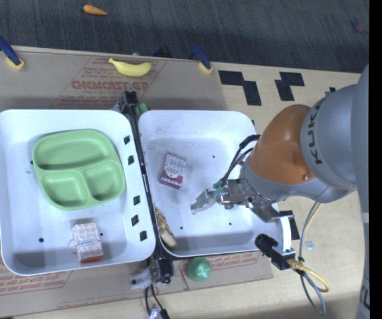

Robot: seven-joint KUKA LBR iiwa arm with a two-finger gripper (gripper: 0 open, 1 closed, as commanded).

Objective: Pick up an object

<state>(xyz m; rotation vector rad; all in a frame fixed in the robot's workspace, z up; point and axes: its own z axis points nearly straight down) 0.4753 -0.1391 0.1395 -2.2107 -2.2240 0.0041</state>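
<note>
Gripper low in the right bin, fingers' spread impossible to tell, small red-and-white carton lying just up-left of it, apart, green tray in left bin

The arm is smooth grey with dark lettering on its side, a rounded orange band above the wrist, black cables looping down to a cluttered metal gripper, and a yellow cable trailing below.
</note>
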